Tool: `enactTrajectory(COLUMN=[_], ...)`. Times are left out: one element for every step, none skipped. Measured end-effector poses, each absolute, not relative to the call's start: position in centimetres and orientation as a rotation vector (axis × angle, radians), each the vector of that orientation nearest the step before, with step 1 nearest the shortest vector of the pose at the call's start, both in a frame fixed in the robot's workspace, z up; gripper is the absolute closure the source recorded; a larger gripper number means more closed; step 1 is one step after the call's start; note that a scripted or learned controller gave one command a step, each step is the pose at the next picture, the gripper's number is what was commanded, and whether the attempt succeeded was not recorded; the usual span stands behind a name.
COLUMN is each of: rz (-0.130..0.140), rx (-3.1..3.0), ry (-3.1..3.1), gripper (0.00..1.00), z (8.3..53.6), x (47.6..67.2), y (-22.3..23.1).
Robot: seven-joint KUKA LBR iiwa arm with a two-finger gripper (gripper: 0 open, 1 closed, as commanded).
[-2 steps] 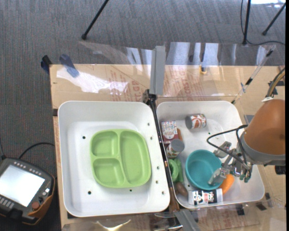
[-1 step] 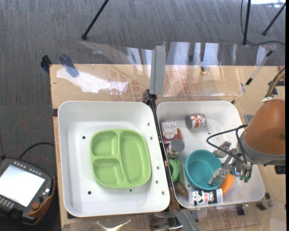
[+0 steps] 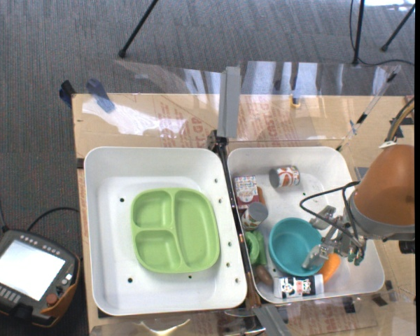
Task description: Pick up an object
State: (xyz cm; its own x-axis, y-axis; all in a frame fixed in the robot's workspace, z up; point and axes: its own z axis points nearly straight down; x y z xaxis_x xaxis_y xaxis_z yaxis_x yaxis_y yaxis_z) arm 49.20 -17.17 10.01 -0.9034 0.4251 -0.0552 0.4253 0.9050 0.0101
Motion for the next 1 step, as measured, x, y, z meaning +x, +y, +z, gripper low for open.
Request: enactTrajectory(rz=[-0.003], rx=[0.664], ry=[2.983], gripper=[1.0], z=[11.64], x=[50.04], y=[-17.27])
